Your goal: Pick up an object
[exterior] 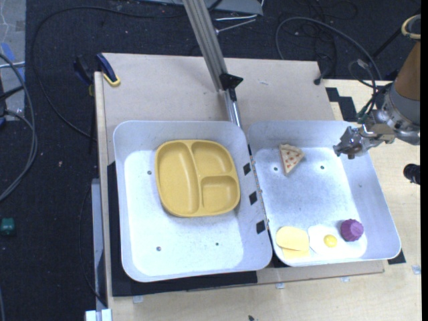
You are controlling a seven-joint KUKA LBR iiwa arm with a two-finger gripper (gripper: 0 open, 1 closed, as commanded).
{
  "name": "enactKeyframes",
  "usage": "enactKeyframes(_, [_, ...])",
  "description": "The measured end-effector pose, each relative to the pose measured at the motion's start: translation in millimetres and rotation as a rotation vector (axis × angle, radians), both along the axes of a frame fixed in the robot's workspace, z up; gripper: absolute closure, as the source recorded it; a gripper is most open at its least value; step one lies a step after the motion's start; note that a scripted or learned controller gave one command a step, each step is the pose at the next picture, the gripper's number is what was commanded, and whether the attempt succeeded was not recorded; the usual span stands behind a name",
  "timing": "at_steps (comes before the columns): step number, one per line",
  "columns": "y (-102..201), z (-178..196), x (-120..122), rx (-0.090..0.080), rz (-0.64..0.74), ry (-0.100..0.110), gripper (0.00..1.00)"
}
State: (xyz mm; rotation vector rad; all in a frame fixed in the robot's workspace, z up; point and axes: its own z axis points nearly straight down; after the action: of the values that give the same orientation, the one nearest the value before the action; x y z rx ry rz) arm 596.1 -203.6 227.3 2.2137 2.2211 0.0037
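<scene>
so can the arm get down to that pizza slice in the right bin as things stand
Probably yes. The pizza slice lies flat and alone near the far edge of the right bin, with bare floor all round it. The gripper hangs over the same bin's far right corner, and nothing stands between them.

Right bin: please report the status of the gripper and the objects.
Gripper above right bin's upper right rim, holding nothing. Pizza slice, yellow piece, egg, purple piece lie loose. Nothing blocking.

Gripper [349, 146] at right bin's [374, 199] far right rim. Wedge piece [290, 158] just left of it. Round piece [352, 230], probably egg [326, 239], slab [293, 240] nearer camera. Divided tray [198, 178] in left bin [134, 246].
</scene>
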Motion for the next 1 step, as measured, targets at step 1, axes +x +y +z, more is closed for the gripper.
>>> enactKeyframes(1, [-0.2, 53.9, 1.5, -0.001, 0.0, -0.002, 1.0])
